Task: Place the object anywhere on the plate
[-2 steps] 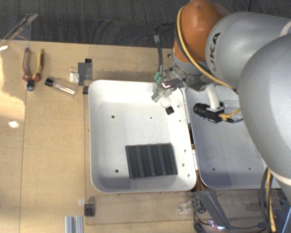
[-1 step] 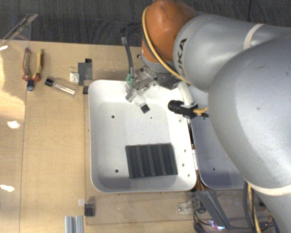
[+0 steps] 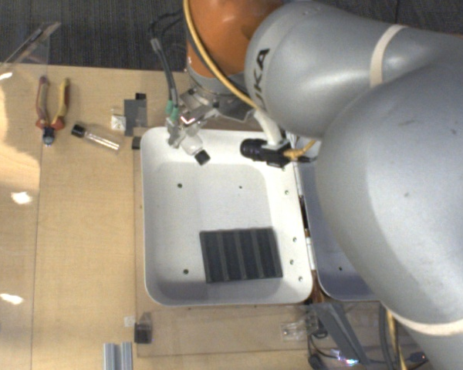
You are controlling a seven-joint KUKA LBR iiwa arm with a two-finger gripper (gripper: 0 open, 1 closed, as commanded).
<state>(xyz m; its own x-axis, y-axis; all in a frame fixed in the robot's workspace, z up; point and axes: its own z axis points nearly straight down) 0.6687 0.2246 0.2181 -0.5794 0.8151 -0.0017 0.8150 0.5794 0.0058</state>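
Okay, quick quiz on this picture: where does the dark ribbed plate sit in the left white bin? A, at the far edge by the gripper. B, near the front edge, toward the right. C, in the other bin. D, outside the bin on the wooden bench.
B: the dark ribbed plate lies on the left bin's floor near its front edge, well apart from the gripper at the far rim.

The grey arm (image 3: 355, 129) with its orange band reaches from the right over the left white bin (image 3: 162, 230), its gripper (image 3: 187, 139) low at the bin's far left corner, while a dark ridged plate (image 3: 240, 254) lies near the bin's front wall and pliers (image 3: 51, 106) rest on the bench.
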